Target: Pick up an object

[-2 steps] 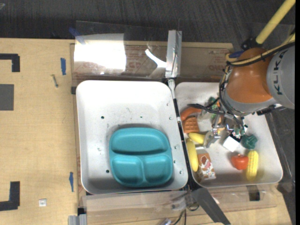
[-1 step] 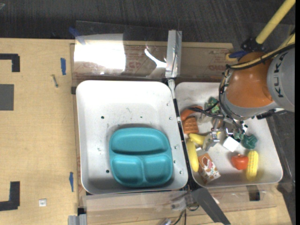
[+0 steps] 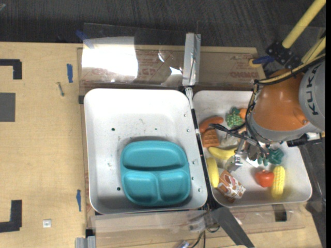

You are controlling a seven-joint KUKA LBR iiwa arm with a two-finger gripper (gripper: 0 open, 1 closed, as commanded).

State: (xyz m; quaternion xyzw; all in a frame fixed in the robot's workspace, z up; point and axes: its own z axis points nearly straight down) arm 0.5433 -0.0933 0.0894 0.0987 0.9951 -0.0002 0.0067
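Note:
The right bin (image 3: 297, 190) holds several toy foods: a yellow banana (image 3: 221, 152), a long yellow piece (image 3: 212, 172), a brown wrapped snack (image 3: 230, 185), a red tomato (image 3: 265, 177), a corn cob (image 3: 278, 180), a green broccoli (image 3: 234, 118), an orange piece (image 3: 211, 123) and a waffle-like piece (image 3: 210, 137). My gripper (image 3: 247, 155) reaches down into the middle of this bin, just right of the banana and above the snack. A teal piece (image 3: 274, 155) lies beside it on the right. The wrist's orange band (image 3: 276, 107) hides the bin's back part.
The left bin (image 3: 103, 118) holds a teal divided tray (image 3: 155, 172) near its front. A clear plastic sheet (image 3: 134, 61) and a metal divider post (image 3: 191, 58) stand behind the bins. Cables and yellow bars (image 3: 305, 19) cross the top right.

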